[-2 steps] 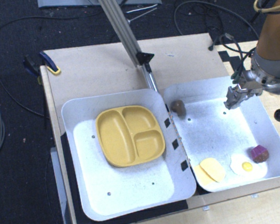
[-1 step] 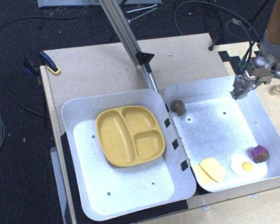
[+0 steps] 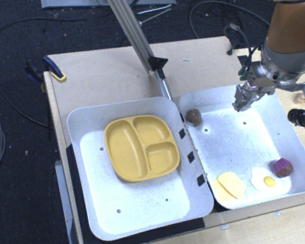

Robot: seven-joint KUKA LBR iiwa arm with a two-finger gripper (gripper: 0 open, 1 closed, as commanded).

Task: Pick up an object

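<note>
Nearest the camera, along the front edge of the right bin (image 3: pixel 289 126), three small things lie in a row. A pale yellow wedge (image 3: pixel 231 184) sits at the front left corner, near the wall shared with the other bin. Just beside it to the right is a fried egg (image 3: pixel 263 179), white with a yellow yolk. A small purple piece (image 3: pixel 283 167) rests close to the egg on its right, near the bin's front right corner; whether the two touch is hard to tell.

In the left bin (image 3: pixel 98 212) a yellow plate (image 3: pixel 142 147) with three compartments lies flat, slightly toward the back. Its compartments hold nothing visible.

Farther back, at the back left corner of the right bin, a small brown lump (image 3: pixel 194 117) sits close to the dividing wall, well apart from the front row.

At the bin's back edge, toward the right, the gripper (image 3: pixel 242 101) hangs over the rim, pointing down and left. It is dark and small here, and nothing can be seen held in it; how far it is open cannot be told. The grey arm (image 3: pixel 290 52) with its orange band rises behind it to the upper right.
</note>
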